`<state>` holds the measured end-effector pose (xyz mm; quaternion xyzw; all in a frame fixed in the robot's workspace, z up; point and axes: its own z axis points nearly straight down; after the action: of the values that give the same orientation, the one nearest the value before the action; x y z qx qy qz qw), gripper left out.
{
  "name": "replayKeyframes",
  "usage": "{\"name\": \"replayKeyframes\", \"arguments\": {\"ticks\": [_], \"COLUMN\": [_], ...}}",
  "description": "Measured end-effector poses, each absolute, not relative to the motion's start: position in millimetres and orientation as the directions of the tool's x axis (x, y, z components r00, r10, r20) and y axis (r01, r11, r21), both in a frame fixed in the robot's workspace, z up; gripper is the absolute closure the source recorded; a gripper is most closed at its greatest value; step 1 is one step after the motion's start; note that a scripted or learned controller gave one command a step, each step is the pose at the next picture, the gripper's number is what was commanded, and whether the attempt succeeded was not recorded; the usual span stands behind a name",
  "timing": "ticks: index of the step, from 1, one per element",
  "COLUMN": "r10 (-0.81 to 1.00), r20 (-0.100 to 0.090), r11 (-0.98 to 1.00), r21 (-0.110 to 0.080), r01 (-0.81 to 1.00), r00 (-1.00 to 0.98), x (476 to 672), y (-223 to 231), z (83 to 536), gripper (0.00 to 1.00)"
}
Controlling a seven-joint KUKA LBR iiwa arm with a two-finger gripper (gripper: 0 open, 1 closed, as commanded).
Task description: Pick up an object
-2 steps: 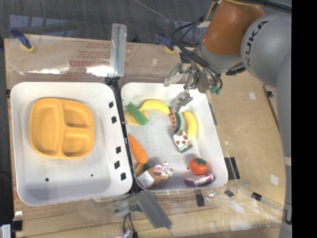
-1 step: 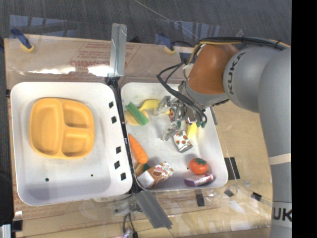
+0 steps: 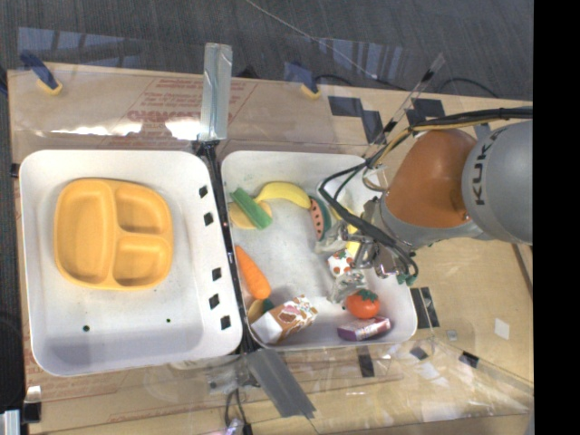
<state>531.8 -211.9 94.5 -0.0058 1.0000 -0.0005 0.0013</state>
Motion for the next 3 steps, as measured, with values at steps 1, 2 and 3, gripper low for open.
{"name": "replayKeyframes", "arguments": {"ticks": [1, 2, 3], "r10": [0.147, 0.381, 0.818], "r20": [0.0, -0.004, 0.006], "r11": [0.989, 0.925, 0.575], "r21": [0.001, 0.001, -0.016], "r01": [0.147, 0.381, 0.818], "r00": [-0.989, -0.925, -0.575], "x": [515.2, 581.4, 643.7], "y": [-181, -158, -101], "z": [92, 116, 97], "gripper": [0.0, 0.0, 0.0]}}
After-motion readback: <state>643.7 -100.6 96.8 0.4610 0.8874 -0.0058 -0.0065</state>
